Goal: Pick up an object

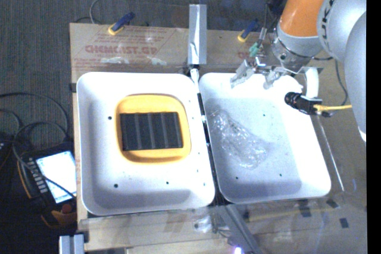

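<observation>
A yellow-rimmed object with a black ribbed top (pixel 152 129) lies flat in the middle of the left bin (pixel 95 181). A clear crinkled plastic item (pixel 238 138) lies in the right bin (pixel 297 181), left of its centre. My gripper (pixel 256 75) hangs over the right bin's far edge, above and behind the plastic item. Its two fingers are spread apart with nothing between them.
A metal divider post (pixel 197 38) stands behind the gap between the bins. Cardboard (pixel 131 47) with two blue-yellow clamps lies behind the bins. A black and yellow cable fitting (pixel 303 103) hangs by the right bin's right wall. A tablet (pixel 53 172) sits at left.
</observation>
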`<action>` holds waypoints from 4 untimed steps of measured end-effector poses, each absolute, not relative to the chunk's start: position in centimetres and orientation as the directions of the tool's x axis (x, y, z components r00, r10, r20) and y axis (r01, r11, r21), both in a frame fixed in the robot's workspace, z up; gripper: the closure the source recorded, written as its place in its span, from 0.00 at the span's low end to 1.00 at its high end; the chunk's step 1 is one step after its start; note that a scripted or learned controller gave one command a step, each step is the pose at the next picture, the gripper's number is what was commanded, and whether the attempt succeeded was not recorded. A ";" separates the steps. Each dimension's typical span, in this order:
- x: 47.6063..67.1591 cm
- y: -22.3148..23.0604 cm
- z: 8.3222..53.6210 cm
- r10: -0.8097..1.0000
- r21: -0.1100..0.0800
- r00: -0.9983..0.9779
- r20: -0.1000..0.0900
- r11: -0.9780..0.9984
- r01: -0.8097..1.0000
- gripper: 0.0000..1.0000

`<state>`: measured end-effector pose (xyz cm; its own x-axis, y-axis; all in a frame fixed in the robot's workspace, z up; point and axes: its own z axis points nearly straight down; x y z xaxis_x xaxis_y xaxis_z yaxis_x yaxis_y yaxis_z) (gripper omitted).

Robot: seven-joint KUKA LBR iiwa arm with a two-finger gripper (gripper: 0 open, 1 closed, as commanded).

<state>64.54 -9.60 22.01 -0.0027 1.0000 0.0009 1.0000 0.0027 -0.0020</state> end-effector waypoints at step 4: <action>51.0 -16.1 12.2 0.946 -0.005 0.324 0.001 -0.324 0.946 0.00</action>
<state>51.01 -16.13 12.24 0.3240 0.9460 0.0007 0.9460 -0.3240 -0.0053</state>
